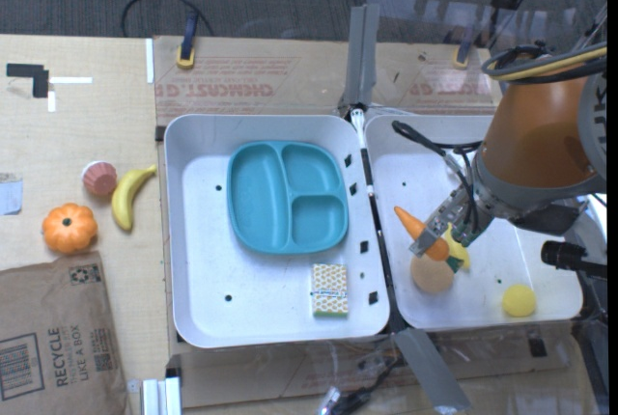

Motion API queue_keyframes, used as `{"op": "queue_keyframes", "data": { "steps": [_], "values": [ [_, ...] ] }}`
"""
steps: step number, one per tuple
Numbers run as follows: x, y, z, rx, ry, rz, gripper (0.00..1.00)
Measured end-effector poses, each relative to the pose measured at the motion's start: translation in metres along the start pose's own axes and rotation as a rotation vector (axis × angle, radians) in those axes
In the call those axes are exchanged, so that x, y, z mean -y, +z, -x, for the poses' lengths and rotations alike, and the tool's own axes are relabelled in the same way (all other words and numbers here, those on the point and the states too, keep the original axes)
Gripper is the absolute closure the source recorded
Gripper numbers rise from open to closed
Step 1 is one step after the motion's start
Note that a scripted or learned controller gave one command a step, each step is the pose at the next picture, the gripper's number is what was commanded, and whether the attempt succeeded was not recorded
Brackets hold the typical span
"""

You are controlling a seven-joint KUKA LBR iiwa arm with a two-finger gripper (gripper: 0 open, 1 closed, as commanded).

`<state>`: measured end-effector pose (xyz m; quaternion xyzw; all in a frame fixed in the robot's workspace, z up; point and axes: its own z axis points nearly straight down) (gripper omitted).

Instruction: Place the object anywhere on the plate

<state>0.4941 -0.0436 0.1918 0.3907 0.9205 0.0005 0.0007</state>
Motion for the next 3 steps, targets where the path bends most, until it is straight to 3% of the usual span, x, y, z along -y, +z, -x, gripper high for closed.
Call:
{"op": "queue_keyframes", "data": {
  "steps": [1,2,3],
  "values": [
    [-0.075,-0.04,0.027,0.001,-0.151,-0.001,1.0],
    [-0.16,0.001,0.007,0.0,-0.177,-0.001,1.0],
    [-0.16,0.001,0.008,0.001,-0.177,-0.001,0.0]
  ]
}}
